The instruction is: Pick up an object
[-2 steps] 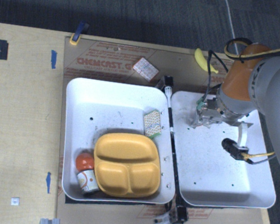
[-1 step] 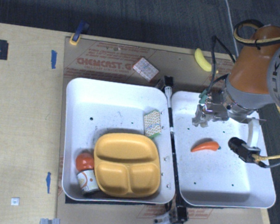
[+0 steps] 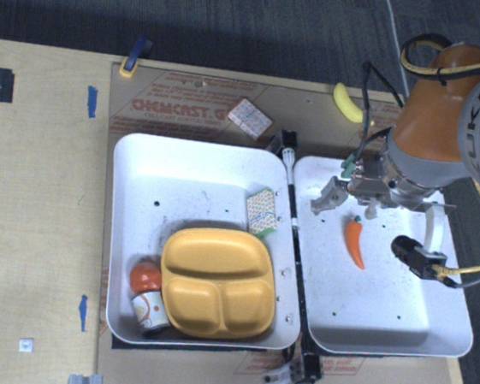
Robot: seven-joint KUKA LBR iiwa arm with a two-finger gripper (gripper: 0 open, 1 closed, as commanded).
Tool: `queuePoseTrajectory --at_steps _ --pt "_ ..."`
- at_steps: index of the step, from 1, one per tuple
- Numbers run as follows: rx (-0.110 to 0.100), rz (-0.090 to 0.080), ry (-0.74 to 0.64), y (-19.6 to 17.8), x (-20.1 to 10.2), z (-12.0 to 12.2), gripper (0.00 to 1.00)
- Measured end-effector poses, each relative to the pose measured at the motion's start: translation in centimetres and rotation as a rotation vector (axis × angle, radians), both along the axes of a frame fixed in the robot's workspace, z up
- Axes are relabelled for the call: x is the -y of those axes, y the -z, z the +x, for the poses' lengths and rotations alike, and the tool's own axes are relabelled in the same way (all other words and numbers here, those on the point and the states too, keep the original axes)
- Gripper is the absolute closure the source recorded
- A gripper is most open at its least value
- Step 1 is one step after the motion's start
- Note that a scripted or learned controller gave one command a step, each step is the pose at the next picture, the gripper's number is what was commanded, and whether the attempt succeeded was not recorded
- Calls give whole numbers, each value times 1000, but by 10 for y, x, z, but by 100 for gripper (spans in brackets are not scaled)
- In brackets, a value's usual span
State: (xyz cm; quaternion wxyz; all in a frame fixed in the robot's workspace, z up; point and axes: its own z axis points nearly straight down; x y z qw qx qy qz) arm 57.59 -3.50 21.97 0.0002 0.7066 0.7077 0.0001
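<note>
Nearest the lens rides the arm (image 3: pixel 438 115), its orange band high over the far side of the right bin (image 3: pixel 381 311). Below it the hand (image 3: pixel 343 205) hangs low over that bin's floor. Its fingers (image 3: pixel 323 199) look spread, with nothing between them.

Just off the fingertips, on the side toward the bin's near rim, lies the carrot (image 3: pixel 354 243). It is flat on the white floor, alone in that bin, and as far as I can tell the hand does not touch it.

I judge the step in hand to be the approach: the hand is beside its target but not yet around it. The next move calls for a small shift toward the near rim, so the fingers straddle the carrot's thicker half. Then comes a drop to the floor, a squeeze across the narrow width, and a lift.

The carrot's long axis runs away from the hand, almost straight toward the near rim, leaning slightly to the arm's side. Its green stub points back at the hand and its tapered tip points away. The fingers must therefore close across that line, not along it.

Farther out, past the hand on the side away from the arm, the left bin (image 3: pixel 182 172) holds a patterned packet (image 3: pixel 261 211). Beyond that are a yellow divided tray (image 3: pixel 217 279) and a small red-and-white thing (image 3: pixel 146 295) tucked against it.

Behind the hand, outside the bins, a yellow banana-shaped piece (image 3: pixel 347 103) and a small patterned box (image 3: pixel 248 117) lie on the counter (image 3: pixel 32 206).
</note>
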Motion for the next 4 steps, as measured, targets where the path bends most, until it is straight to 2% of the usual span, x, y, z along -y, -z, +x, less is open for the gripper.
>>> queuePoseTrajectory --at_steps 1,2,3,4 --pt "-2 0 2 70 66 -41 0" --pt "5 -1 2 134 83 -74 0" --pt "4 0 2 134 57 -95 0" --pt "4 1 2 134 57 -95 0"
